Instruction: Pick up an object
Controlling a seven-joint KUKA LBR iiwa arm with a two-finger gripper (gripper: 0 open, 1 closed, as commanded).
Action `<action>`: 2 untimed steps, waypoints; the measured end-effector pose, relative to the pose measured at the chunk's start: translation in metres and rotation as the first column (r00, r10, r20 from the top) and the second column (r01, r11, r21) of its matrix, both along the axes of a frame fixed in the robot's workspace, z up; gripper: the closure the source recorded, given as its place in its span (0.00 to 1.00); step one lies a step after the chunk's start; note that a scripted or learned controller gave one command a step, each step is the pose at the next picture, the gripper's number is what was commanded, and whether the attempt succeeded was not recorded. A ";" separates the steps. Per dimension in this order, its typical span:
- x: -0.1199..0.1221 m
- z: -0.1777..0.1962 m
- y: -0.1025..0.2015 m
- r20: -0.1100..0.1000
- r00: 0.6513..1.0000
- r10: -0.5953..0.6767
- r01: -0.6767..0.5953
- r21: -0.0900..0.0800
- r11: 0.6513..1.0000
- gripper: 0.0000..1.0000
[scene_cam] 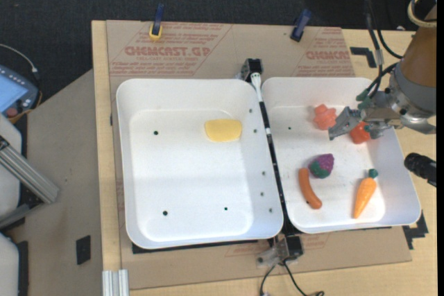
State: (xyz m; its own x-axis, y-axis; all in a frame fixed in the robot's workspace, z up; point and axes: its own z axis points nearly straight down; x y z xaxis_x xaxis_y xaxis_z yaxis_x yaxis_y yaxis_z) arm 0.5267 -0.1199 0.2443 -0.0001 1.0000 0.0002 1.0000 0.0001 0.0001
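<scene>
My gripper (pixel 357 124) is low over the back right part of the right bin (pixel 388 218), under the grey wrist with its orange band. A small red object (pixel 361 135) lies right beneath it, partly hidden by it. A salmon-pink object (pixel 322 116) rests just left of the gripper. Nearer the front lie a purple and green object (pixel 321 165), an orange-red sausage shape (pixel 310 188) and an orange carrot with a green top (pixel 364 195). A yellow oval object (pixel 223 129) sits alone in the left bin (pixel 139 218).
The two white bins meet along a black-edged divider (pixel 269 149) on a brown cardboard base. Blue clamps (pixel 158 17) hold the board's far edge. A black part (pixel 420 166) sticks in at the right beside the bin.
</scene>
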 end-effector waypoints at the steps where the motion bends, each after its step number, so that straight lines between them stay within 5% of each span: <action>1: -0.012 -0.064 0.121 -0.009 1.000 0.012 -0.012 0.006 1.000 0.00; 2: 0.006 0.069 0.090 0.016 1.000 0.000 0.000 -0.002 1.000 0.00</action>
